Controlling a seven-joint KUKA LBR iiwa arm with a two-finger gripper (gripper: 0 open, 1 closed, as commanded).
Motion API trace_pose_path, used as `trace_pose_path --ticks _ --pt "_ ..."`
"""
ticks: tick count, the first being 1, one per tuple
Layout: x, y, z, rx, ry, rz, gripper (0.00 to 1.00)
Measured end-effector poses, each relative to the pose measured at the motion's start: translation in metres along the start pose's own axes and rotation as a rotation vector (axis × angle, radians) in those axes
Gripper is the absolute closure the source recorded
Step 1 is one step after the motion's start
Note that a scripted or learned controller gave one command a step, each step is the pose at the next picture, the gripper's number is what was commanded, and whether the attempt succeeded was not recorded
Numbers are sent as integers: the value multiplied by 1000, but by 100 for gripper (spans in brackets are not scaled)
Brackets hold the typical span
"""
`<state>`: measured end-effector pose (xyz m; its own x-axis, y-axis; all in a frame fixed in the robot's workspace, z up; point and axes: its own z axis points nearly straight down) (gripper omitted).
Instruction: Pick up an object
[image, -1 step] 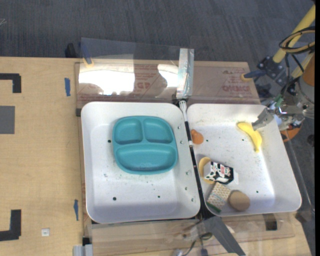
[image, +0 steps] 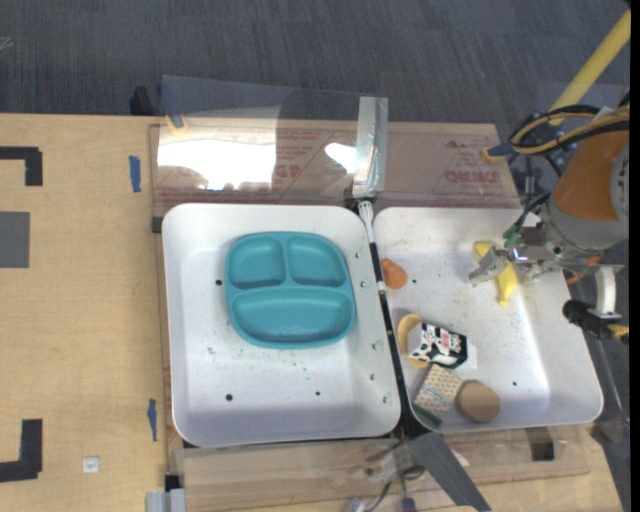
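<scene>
Nearest the camera, well in front of the pincer (image: 503, 264) and slightly to its view-left: brown round ball (image: 478, 401) in the shallow white right bin (image: 545, 350), touching a speckled green-and-tan flat packet (image: 437, 391) on its view-left.

A little farther back, still nearer than the pincer: black-and-white cow-patterned soft toy (image: 438, 345), with a pale yellow curved piece (image: 406, 329) just beside it toward the bins' shared wall.

Farther view-left of the pincer, across that wall: teal three-compartment plastic plate (image: 290, 288), flat in the shallow white left bin (image: 200, 385).

At about the pincer's own depth, well to its view-left by the shared wall: small orange rounded object (image: 394, 274).

Right at the pincer: yellow banana-shaped toy (image: 507, 284), overlapping the tip and poking out toward the camera. Cannot tell whether gripped or merely lying beneath; cannot tell how wide the pincer stands.

Beyond the pincer, to the far view-left: clear plastic sheet (image: 250, 140) over brown cardboard (image: 440, 160), with an upright silvery strip (image: 370, 145).
</scene>
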<state>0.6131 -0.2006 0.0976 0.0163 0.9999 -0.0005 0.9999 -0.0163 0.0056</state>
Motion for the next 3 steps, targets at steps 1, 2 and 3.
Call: trace_pose_path --ticks 1,2,3 --pt "1 11 10 2 10 78 0" --pt "-1 12 -1 -3 2 76 100" --pt "-16 -23 -73 -1 -2 219 100"
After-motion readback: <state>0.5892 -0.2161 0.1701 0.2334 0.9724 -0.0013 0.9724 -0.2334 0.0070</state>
